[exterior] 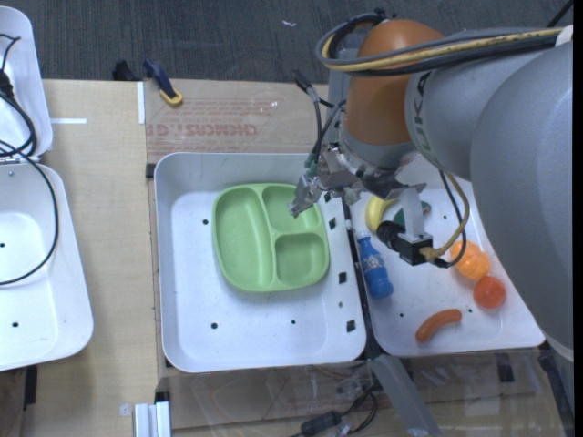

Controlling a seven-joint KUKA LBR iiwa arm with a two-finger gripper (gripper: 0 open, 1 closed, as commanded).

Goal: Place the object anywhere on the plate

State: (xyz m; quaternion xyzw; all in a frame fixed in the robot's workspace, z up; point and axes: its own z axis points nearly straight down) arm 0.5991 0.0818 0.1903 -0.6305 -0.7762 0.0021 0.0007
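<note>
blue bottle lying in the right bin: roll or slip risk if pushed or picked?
The blue bottle lies on its side, so a sideways push would probably roll it. Its rounded, apparently smooth body may slip in a pinch. It looks small, likely light.

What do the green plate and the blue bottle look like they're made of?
The green plate looks like moulded plastic with a matte to satin finish: uniform colour, rounded compartment ridges, soft highlights. The blue bottle, lying in the right bin, also seems plastic, slightly glossy, with a printed label; its small size leaves this open.
</note>
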